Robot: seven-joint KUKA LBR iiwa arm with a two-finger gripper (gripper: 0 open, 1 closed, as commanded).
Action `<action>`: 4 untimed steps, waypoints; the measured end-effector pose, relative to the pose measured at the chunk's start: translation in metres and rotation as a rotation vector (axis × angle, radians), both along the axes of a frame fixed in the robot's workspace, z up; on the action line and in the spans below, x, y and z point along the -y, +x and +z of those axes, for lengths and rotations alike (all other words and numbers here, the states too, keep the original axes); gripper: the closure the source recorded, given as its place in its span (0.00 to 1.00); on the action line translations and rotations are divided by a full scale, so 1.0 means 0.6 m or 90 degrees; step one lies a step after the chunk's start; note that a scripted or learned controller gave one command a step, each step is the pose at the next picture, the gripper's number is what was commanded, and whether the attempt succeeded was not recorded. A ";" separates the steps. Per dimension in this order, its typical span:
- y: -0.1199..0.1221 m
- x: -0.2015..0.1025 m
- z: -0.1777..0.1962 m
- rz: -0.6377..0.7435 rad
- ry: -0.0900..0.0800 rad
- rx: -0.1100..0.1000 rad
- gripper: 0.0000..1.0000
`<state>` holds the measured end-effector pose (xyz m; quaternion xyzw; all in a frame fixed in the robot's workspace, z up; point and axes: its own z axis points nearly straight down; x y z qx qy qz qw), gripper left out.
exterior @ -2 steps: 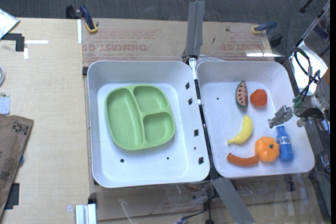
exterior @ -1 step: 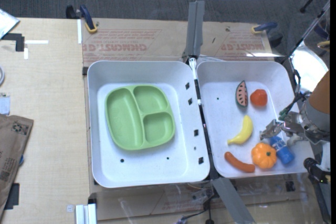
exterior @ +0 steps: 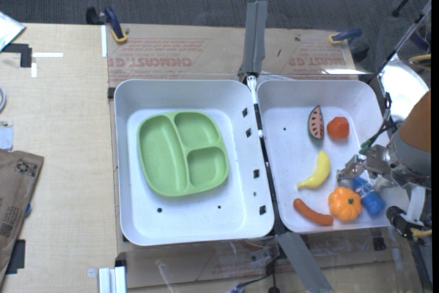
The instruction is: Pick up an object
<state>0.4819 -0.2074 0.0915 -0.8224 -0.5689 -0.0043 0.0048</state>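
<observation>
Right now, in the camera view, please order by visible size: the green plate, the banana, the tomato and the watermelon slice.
1. green plate, clearly largest
2. banana
3. watermelon slice and tomato: they look about alike, so I do not rank them.

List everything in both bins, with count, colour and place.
divided plate: 1, green, left bin
watermelon slice: 1, red and green, right bin, far side
tomato: 1, red, beside the watermelon slice
banana: 1, yellow, middle of right bin
sausage: 1, orange-red, near edge of right bin
pumpkin: 1, orange, near right
blue object: 1, blue, by the pumpkin, partly hidden
bins: 2, white, side by side
gripper: 1, grey metal, over right bin's right side
</observation>
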 end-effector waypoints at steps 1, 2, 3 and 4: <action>-0.003 0.004 0.008 -0.002 -0.003 -0.005 1.00; 0.117 -0.089 0.157 -0.009 -0.009 -0.004 1.00; 0.223 -0.131 0.174 -0.069 -0.010 -0.005 1.00; 0.232 -0.201 0.209 -0.054 -0.010 -0.004 1.00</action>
